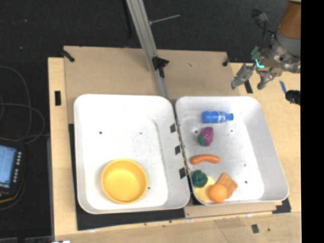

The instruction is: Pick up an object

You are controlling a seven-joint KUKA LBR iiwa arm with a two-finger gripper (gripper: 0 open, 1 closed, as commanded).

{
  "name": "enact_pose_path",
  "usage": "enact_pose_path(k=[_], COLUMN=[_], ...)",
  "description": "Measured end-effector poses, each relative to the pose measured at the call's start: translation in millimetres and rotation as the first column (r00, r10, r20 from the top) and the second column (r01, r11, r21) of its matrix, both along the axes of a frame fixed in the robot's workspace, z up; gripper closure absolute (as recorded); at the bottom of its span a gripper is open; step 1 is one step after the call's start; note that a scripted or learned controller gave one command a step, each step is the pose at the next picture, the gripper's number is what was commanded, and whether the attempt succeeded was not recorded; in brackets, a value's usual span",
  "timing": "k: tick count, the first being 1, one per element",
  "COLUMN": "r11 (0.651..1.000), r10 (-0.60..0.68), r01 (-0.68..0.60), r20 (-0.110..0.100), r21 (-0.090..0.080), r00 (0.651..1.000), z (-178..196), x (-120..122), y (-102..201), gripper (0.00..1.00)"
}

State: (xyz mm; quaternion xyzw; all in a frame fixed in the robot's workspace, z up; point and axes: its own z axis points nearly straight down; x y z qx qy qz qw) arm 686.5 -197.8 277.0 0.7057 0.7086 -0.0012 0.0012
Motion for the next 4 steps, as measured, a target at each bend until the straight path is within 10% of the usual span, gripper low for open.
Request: enact_pose_path(k=[3,4], r11=[1.000,1.000], r10=[-0.004,-0.001], r01=[0.004,0.001], r20=[0.012,0.007], r21=[0.004,-0.002], r00=[1.000,1.000], z=[-156.7,-148.2], x=[-1.5,-3.5], y=[-2.3,-3.8], gripper=[0.00,1.00])
